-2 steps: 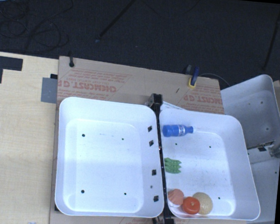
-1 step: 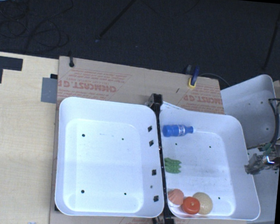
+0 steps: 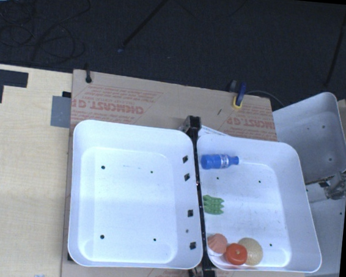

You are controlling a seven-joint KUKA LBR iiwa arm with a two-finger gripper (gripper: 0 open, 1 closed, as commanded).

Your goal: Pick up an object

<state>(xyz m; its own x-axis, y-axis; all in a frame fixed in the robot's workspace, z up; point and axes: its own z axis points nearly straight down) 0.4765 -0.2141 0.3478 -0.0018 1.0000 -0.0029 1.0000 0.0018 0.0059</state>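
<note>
The right bin (image 3: 292, 178) holds a blue bottle (image 3: 218, 162) lying on its side near the far left corner. A small green object (image 3: 213, 205) lies by the bin's left wall. At the near left corner sit a pink round piece (image 3: 217, 243), a red tomato-like ball (image 3: 236, 254) and a beige round object (image 3: 251, 250), packed close together.
The left bin (image 3: 91, 157) stands beside the right one, with a black divider strip (image 3: 195, 186) between them. Both rest on a cardboard sheet (image 3: 140, 103). A grey metal plate (image 3: 312, 128) rises at the right. A clamp (image 3: 239, 95) sits at the cardboard's far edge.
</note>
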